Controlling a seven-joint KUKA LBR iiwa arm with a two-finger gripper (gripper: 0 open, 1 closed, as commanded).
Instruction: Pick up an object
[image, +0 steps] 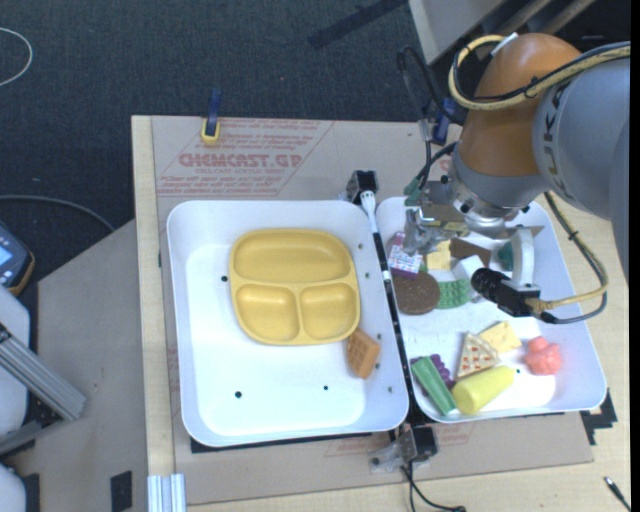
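We see the end effector (432, 232) lowered into the right bin (590, 375) at its far end; we cannot tell its state. Below it lie a brown disc (415, 294), a green bumpy piece (453, 292), a waffle wedge (476, 355) and a smooth yellow cylinder (482, 389). The left bin (190, 330) holds a glossy yellow divided tray (294, 284) on the cardboard-covered table (150, 180).
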